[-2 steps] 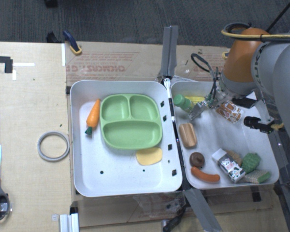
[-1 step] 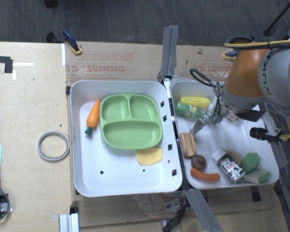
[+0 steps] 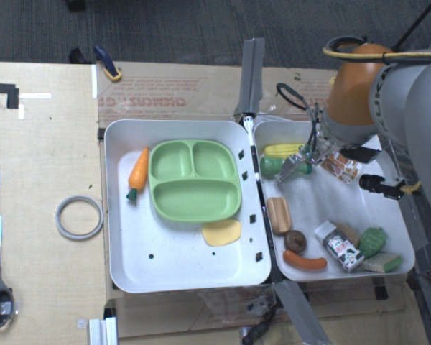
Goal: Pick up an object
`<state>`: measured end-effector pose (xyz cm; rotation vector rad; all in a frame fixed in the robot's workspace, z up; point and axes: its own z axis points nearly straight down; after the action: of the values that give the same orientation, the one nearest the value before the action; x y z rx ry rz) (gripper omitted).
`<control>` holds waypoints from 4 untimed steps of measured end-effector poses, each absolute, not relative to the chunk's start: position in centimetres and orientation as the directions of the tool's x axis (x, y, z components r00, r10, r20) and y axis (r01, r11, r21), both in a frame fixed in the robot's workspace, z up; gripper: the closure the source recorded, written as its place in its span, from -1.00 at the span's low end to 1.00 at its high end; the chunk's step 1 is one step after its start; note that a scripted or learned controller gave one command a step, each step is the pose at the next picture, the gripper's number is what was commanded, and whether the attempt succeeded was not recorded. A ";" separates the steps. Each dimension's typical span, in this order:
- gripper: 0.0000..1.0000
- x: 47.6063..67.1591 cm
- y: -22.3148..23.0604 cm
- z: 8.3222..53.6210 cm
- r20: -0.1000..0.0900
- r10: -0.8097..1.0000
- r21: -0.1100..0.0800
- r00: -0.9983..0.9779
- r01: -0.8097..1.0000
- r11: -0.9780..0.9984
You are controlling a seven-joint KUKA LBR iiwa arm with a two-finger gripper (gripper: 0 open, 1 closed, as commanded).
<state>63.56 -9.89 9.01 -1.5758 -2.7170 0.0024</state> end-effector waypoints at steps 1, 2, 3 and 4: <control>-1.00 59.9 -11.7 19.3 0.000 0.922 -0.003 -0.388 0.922 0.388; -1.00 62.3 -10.4 9.0 -0.001 0.962 -0.002 -0.273 0.962 0.273; -1.00 64.4 -11.9 17.5 -0.001 0.944 -0.002 -0.329 0.944 0.329; 1.00 64.5 -11.8 18.2 -0.003 0.943 -0.004 -0.333 0.943 0.333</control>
<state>64.46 -11.85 18.16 -1.8144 -2.5643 0.0078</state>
